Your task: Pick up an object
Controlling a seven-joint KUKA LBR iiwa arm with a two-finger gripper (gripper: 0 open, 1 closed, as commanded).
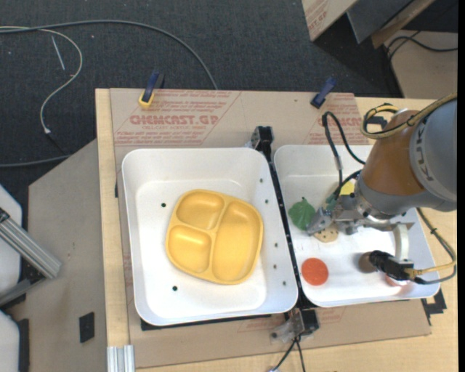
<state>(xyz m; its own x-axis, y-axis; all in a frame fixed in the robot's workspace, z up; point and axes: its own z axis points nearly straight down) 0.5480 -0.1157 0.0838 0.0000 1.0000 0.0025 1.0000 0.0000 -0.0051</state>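
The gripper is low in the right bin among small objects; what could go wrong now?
1. The gripper sits between the green object and a tan piece, so it may close on neither, or push them aside.
2. The orange disc lies near the right bin's front wall, where a grasp looks awkward.

1. Pretty clearly a robotics lab or test cell, not anyone's home: a grey and orange industrial arm [407, 163] reaches over the bench from 3 o'clock.
2. The bench top is a cardboard-covered board [182, 115] held by blue clamps [151, 87] at 12 o'clock.
3. Two white bins [138, 218] sit side by side.
4. Loose cables [87, 33] trail over dark carpet at 11 o'clock, with cardboard boxes [327, 14] at 1 o'clock.
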